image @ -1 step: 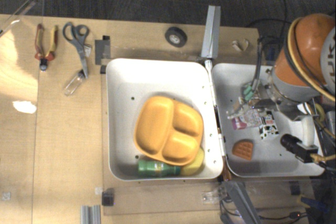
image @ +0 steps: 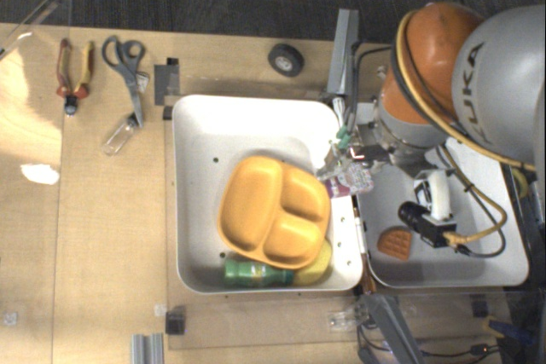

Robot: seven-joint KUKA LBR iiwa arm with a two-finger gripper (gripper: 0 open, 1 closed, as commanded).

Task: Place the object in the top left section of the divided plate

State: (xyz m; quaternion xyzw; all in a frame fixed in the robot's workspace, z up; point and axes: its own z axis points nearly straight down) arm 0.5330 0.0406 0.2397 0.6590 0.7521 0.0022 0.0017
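The yellow divided plate (image: 275,211) lies tilted in the left bin (image: 198,183), with three sections showing. My gripper (image: 345,159) hangs over the left bin's right rim, just right of the plate's upper right edge. A small crinkly purple-and-clear thing (image: 351,177) sits right under the gripper's tip, over the wall between the bins. Whether the gripper holds it is hidden by the wrist.
A green bottle (image: 250,272) and a yellow rounded thing (image: 316,265) peek out from under the plate's front edge. The right bin (image: 478,268) holds a brown waffle-like piece (image: 394,243) and a white object (image: 438,193). Scissors (image: 128,68), pliers (image: 72,72) and a black roll (image: 286,59) lie on the bench.
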